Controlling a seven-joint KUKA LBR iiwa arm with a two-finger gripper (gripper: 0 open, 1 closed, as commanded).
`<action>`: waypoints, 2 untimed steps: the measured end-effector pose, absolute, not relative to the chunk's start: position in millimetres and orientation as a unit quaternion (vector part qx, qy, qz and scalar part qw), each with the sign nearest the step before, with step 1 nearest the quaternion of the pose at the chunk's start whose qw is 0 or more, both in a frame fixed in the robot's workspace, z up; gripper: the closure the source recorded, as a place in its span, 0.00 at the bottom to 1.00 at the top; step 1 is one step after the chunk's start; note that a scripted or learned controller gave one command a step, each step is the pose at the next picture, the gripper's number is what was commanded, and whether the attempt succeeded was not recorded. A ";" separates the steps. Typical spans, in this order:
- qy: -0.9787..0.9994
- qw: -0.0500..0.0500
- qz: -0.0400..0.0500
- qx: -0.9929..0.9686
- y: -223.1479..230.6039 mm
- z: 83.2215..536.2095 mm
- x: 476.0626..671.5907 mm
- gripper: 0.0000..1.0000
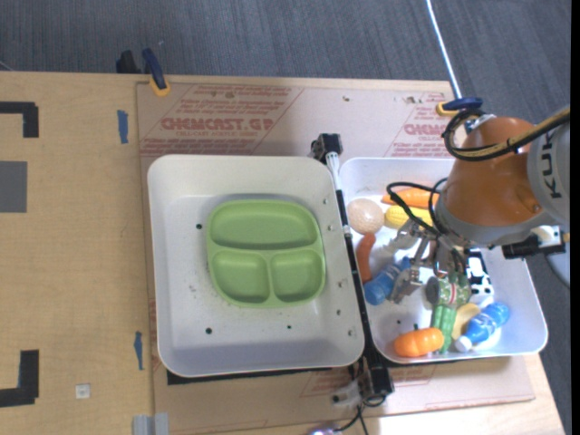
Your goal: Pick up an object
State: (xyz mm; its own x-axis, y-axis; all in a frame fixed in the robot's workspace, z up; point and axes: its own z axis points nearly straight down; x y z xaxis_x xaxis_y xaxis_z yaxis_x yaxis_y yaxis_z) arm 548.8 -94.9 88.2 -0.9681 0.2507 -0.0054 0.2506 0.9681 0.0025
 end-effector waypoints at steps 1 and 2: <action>0.992 0.003 0.001 0.126 -94.9 88.2 548.8 0.00; 0.992 0.003 0.001 0.126 -94.9 88.1 548.8 0.00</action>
State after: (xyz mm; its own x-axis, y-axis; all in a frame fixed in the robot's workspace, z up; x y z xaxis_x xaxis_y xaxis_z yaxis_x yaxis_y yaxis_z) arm 548.8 -94.9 88.1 -0.9681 0.2507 -0.0057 0.2506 0.9681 0.0025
